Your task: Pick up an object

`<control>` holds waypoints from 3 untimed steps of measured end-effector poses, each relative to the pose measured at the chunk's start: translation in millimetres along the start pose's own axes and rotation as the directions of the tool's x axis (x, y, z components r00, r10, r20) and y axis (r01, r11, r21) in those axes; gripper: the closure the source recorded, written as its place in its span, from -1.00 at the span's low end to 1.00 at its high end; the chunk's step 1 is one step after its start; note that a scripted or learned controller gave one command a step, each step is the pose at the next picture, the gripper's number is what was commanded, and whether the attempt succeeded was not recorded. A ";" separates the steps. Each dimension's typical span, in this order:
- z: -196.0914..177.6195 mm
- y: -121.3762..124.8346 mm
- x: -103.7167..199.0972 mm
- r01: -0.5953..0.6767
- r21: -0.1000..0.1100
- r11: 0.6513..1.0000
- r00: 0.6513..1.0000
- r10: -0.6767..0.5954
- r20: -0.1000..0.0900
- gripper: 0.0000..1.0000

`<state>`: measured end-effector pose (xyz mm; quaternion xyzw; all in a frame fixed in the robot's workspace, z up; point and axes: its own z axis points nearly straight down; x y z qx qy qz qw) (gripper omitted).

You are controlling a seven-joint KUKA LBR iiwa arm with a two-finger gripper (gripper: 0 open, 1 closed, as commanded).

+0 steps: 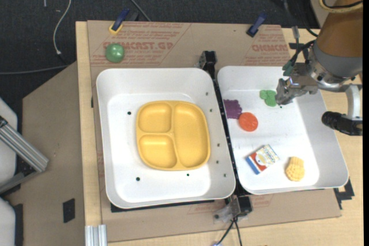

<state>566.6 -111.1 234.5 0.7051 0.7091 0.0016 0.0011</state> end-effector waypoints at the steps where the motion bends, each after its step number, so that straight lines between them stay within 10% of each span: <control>1: 11.7 5.5 50.7 -0.002 0.006 1.000 1.000 0.002 -0.001 1.00; 3: 10.8 22.4 153.5 0.000 0.001 1.000 1.000 0.000 -0.001 1.00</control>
